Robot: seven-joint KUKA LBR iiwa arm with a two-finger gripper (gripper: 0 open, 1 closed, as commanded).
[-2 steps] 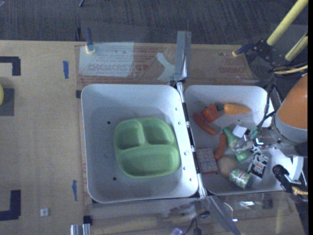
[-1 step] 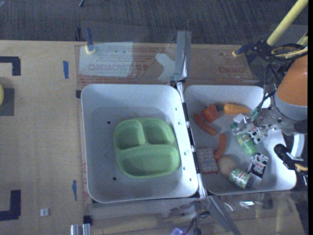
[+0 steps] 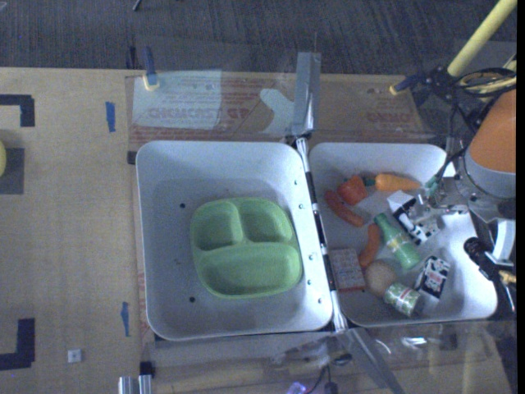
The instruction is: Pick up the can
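lying tilted in the right bin [image 3: 467, 298], a short cylindrical green can [image 3: 403, 298]

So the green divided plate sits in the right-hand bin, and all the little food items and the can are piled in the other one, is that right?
Not quite. The camera view shows the green divided plate in the left bin, alone. The small food items and the can lie in the right bin, where the gripper is.
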